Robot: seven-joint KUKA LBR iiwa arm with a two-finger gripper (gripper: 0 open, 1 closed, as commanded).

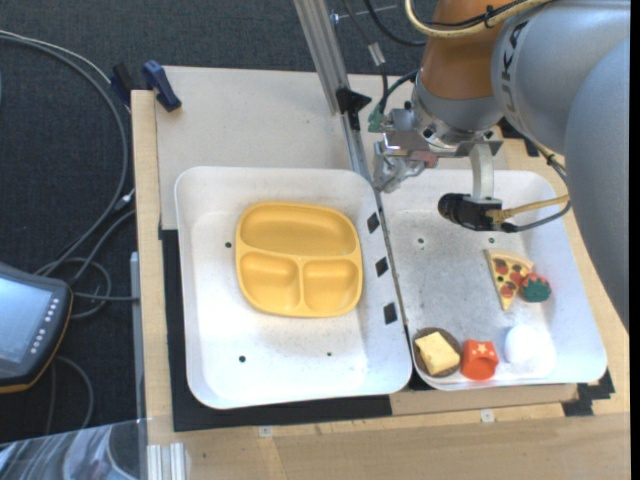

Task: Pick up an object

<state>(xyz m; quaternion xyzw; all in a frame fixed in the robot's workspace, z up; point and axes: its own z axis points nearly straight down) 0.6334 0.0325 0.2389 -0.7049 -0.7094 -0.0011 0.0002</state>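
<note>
Gripper hangs high over the bins; whether its fingers are wide I cannot tell. Best aim: come straight down on the pizza slice, which lies flat.

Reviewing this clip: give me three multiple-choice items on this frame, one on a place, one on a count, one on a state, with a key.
1. Where does the yellow tray lie?
A. left bin
B. right bin
C. bare bench

2. How many compartments does the tray have?
A. two
B. three
C. five

3. How does the pizza slice rest?
A. flat on the right bin floor
B. stacked on the yellow tray
C. propped upright against the bin wall

Key: 1 A, it sits inside the left bin. 2 B, one long, two small. 3 A, it lies flat beside a green piece.
</note>
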